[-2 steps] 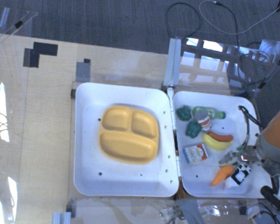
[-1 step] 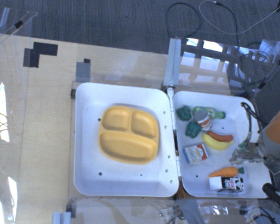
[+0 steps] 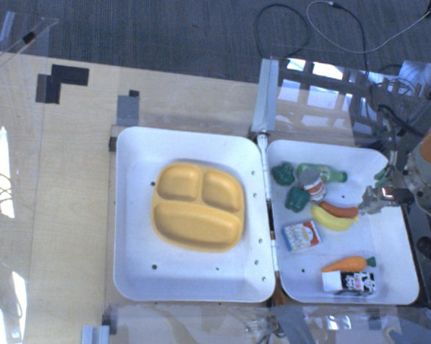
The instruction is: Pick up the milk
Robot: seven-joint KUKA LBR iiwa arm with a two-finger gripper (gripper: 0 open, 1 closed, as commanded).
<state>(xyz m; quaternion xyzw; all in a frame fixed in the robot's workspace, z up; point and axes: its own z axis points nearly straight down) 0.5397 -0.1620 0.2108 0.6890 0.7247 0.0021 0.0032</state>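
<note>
Two shallow white bins side by side on the wooden bench (image 3: 67, 194). Left bin (image 3: 131, 272) holds a yellow three-section plastic tray (image 3: 198, 205), nothing else. Right bin (image 3: 406, 284) holds the clutter: green plastic bottle (image 3: 322, 173) lying on its side, dark green pepper-like toy (image 3: 297, 200), small green leafy piece (image 3: 282, 173), yellow banana (image 3: 333, 219) with a red-orange sausage (image 3: 338, 209) touching its top, small orange-and-white carton (image 3: 300, 235), orange carrot (image 3: 347, 264), and the milk: a small white carton with black cow patches (image 3: 350, 283)

Milk sits at the near edge of the right bin, on its side, long axis roughly left-right in the camera view, touching the carrot just above it

gripper (image 3: 374, 198) is at the right side of the same bin, just beside the sausage tip, nothing visibly held between it. Too small and blurred to read its opening, can't tell

Key relation: milk lies well toward the near edge from the gripper, slightly left. My read: approach not lined up yet; arm needs to come toward the viewer. Carrot contact is the risk, likely to get nudged or caught
</note>
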